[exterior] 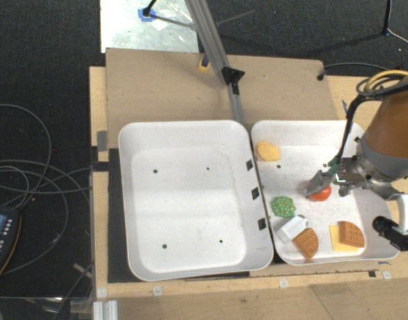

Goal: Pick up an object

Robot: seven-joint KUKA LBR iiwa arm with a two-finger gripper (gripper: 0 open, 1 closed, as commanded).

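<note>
While your arm reached into the right bin [304, 135], its gripper [320, 185] sat right at a red object [319, 193] near the bin's middle. Whether the fingers had closed on it, you could not tell; the view was too blurred there. Nearby lay a green piece [283, 206] and a yellow one [268, 152].

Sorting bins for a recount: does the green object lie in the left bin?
No, the green object lies in the right bin.

The arm [391, 135] is a rounded grey body with a broad orange band above the wrist. Yellow and black cables [381, 82] loop over its top. The gripper [322, 184] is grey metal.
</note>
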